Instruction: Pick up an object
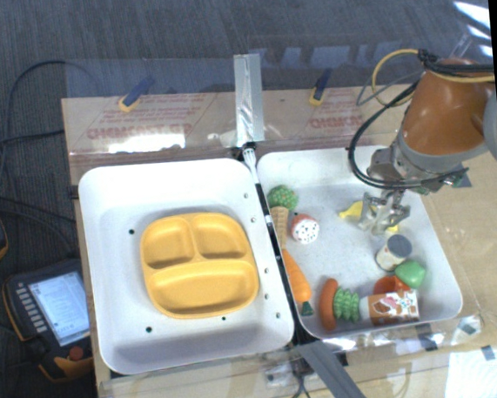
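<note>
The arm is at the approach-and-descend step of a pick: the gripper (385, 216) hangs low inside the right bin (329, 173), over the bare floor near the bin's upper right part, and nothing is lifted yet. From this slanted overhead view the two metal fingers (374, 217) seem to stand slightly apart, with white bin floor showing around them, but the gap is too small and blurred to judge; whether the jaws are open or closed cannot be told, and no object is seen between them. The likeliest target is the small yellow piece (349, 213), which lies just beside the fingers on their left, touching or nearly so. Just below the fingers sits a grey-topped round toy (397, 248), and below that a green one (410, 273) next to a red and white carton (395, 306). Farther left of the jaws lie a white spotted toy (305, 229), a broccoli-like piece (282, 197) and a carrot (298, 285) along the bin's left wall. The next move, by my reading, calls for a small shift left so the fingers straddle the yellow piece, then a clean close before lifting; closing where they now stand risks catching only air or nudging the piece aside. The yellow divided tray (199, 262) in the left bin (105, 251) is well apart from the jaws.
</note>
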Controlling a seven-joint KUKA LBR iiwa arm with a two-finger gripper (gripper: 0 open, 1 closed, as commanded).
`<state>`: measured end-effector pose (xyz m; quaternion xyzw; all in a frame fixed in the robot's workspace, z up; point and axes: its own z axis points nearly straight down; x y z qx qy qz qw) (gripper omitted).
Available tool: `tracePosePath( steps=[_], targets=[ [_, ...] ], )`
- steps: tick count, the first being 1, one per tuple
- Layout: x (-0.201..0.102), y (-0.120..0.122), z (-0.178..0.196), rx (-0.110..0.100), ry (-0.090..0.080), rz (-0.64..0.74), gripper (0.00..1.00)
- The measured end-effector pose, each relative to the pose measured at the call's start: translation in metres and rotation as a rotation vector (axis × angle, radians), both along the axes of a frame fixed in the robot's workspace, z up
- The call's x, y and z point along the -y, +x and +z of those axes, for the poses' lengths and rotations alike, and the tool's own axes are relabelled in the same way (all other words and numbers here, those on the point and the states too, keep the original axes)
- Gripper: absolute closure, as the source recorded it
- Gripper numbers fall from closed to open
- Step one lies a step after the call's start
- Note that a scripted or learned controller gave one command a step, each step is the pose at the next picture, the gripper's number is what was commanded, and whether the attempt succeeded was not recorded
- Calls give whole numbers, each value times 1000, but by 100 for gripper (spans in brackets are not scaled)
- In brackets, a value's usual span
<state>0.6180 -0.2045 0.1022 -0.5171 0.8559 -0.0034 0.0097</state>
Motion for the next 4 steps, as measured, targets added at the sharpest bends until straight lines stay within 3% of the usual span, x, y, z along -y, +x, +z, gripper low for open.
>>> tracePosePath(
  steps=[1,2,3,4],
  targets=[
    [-15,-126,-8,5,-5,-280,100],
    [-15,-127,-10,1,-4,-282,0],
    [-62,-103,-11,-4,-2,-343,0],
    [-85,-42,-11,-5,-2,-301,0]
  ],
)
